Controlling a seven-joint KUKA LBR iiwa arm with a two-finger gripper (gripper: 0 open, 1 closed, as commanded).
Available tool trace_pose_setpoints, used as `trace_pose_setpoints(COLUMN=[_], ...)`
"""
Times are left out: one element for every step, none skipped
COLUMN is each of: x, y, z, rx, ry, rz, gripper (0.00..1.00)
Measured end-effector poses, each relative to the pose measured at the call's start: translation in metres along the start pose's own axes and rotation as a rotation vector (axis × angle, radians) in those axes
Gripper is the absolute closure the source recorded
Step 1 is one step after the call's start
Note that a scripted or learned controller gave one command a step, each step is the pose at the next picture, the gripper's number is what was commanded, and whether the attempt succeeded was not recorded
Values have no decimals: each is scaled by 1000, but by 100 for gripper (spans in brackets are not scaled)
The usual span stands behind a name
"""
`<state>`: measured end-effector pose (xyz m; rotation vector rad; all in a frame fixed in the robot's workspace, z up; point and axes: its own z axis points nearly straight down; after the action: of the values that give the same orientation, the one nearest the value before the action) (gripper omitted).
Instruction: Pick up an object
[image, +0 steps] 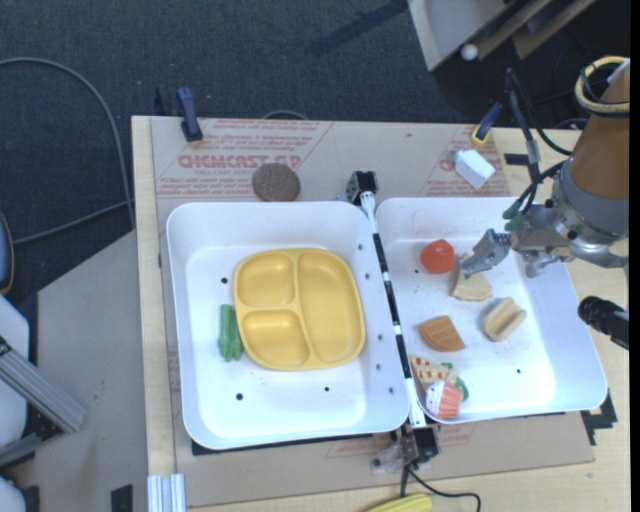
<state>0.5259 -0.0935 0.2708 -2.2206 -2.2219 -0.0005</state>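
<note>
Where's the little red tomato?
The red tomato sits in the right bin, near its top-left part, just above a pale wedge of food and beside the robot's hand.

The table (300, 160) is a light wooden board with faded red lettering printed along its far edge. Two shallow white bins sit directly on it, side by side and touching along a middle seam — the left bin (195, 300) toward the left edge, the right bin (560, 370) reaching the right edge and slightly overhanging the near right corner. On the bare strip beyond the bins lie a round brown disc (275, 183), near the left bin's far rim, and a small white block (473, 167) toward the far right corner. Blue clamps grip the far edge — one (187, 112) at the far left corner, another (486, 123) near the white block.
</note>
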Motion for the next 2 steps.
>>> trace_pose_setpoints(x=[12,-9], y=[14,-8], z=[73,186], rx=[2,0], ry=[0,0], rz=[1,2], gripper=[0,0])
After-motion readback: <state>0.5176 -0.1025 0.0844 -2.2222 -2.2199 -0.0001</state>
